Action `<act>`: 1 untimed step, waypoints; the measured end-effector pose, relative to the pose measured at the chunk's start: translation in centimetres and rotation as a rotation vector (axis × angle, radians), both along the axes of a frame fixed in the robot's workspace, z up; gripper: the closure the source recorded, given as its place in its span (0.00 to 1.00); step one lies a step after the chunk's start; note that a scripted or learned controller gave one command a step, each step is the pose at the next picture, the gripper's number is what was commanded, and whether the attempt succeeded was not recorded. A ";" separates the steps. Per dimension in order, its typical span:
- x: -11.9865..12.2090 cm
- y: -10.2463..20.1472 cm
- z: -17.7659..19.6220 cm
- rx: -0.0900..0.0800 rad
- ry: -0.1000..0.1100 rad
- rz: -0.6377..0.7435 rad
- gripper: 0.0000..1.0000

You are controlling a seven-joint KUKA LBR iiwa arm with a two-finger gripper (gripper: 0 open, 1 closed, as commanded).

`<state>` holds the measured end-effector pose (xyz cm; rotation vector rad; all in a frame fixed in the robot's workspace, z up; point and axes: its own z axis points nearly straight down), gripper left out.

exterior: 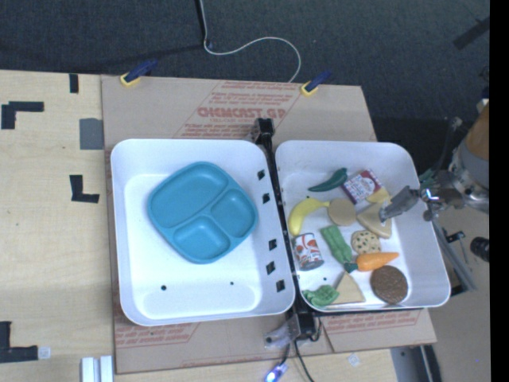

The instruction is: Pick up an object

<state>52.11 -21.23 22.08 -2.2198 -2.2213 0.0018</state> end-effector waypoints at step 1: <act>-3.8 2.8 9.6 -0.002 -0.009 0.003 0.00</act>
